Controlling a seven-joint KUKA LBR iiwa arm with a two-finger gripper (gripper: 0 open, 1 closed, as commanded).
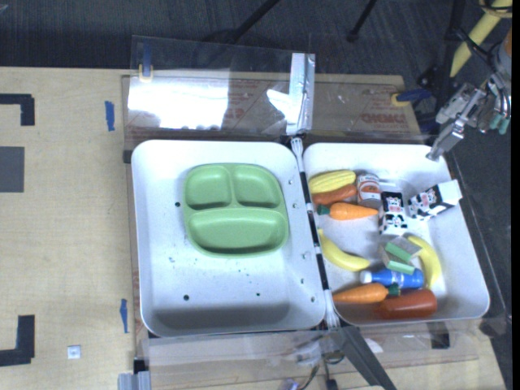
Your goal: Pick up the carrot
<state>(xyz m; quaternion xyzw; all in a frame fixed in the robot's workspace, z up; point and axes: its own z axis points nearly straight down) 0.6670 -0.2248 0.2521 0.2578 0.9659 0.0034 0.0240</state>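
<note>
— Where's the carrot in all that?

— Right bin, upper left part, lying on its side just under the yellow-and-orange corn cob, close to the divider between the bins. There's a second orange one at the lower edge, pressed against a red sausage-shaped piece. Either could be meant.

— And the arm?

— The gripper hangs at the upper right of the frame, above the bin's far corner, well apart from both. It carries nothing. Whether its tool is spread or pressed together, I can't tell; it's too small and blurred.

— Why's the left bin so bare?

— Just a green divided plate in the middle. I'd guess the toys are heaped on one side for picking.
</note>
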